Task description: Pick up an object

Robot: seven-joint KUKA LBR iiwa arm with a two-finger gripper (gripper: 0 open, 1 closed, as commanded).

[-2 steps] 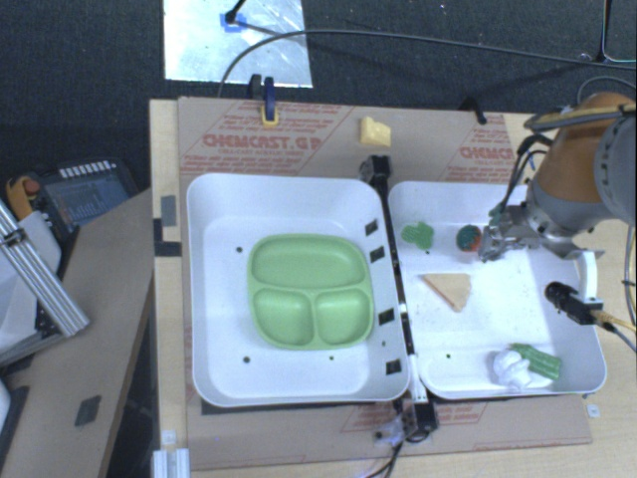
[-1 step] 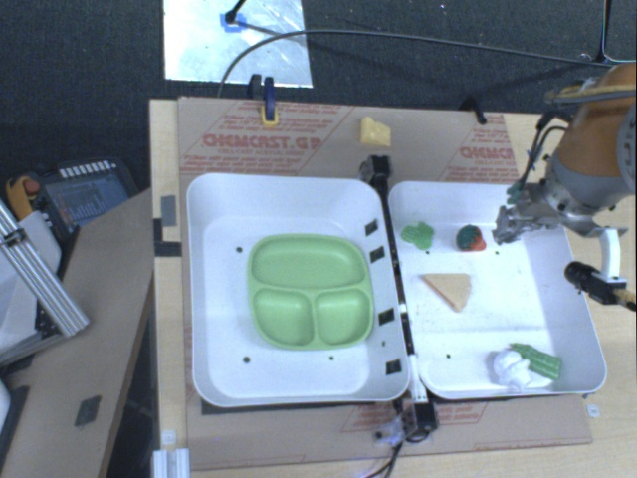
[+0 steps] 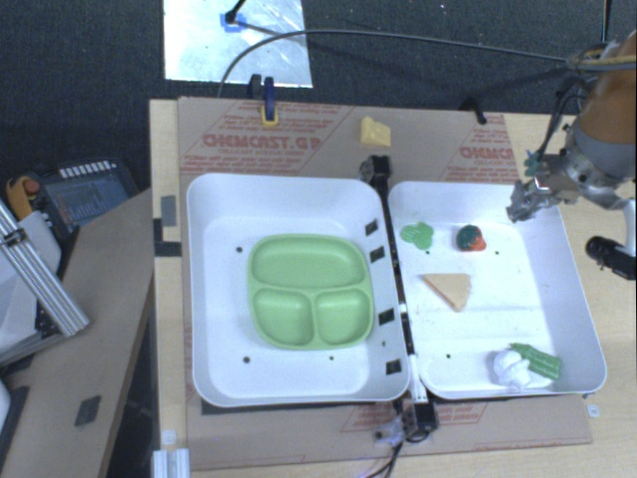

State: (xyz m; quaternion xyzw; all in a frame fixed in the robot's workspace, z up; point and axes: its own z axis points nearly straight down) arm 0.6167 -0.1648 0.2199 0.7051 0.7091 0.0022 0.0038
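Right bin [image 3: 572, 297] — gripper [image 3: 525, 207] above far corner.

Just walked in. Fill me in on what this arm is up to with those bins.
The arm's hand hangs over the far right corner of the right bin, with nothing visibly held. Four small items lie loose in that bin: a green leafy piece, a red and green piece, a tan wedge and a white and green piece. The left bin holds a green divided tray.

Even, bright overhead light, glare on the foil sheet [image 3: 239, 26], soft shadows, slightly grainy overall
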